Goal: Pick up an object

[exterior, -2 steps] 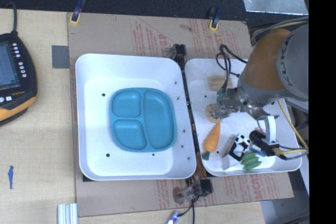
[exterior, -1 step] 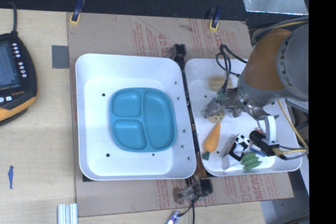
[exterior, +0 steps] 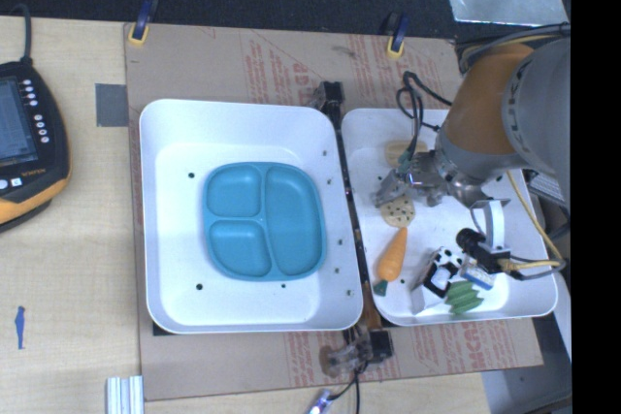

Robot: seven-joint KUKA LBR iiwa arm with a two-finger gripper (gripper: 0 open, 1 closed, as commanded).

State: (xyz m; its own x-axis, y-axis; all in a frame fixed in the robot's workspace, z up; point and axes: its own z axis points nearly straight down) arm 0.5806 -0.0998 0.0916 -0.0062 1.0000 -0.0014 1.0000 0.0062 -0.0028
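My gripper (exterior: 402, 185) hangs low over the upper left part of the right bin (exterior: 524, 305), on the grey arm with its orange band (exterior: 490, 107). Just below it lies a tan, dotted cracker-like piece (exterior: 396, 209), close to or touching the tip. A second tan piece (exterior: 397, 151) sits just above it. An orange carrot (exterior: 393, 253) lies slanted below the cracker. At the bin's front lie a black-and-white toy (exterior: 444, 269) and a green item (exterior: 466, 301). I see nothing held by the gripper.
The left bin (exterior: 165, 296) holds a blue divided plate (exterior: 263, 220). Cables (exterior: 500, 252) trail from the wrist over the right bin. A black and orange pendant (exterior: 24, 136) lies at the far left of the bench. Clamps pin the cardboard's back edge.
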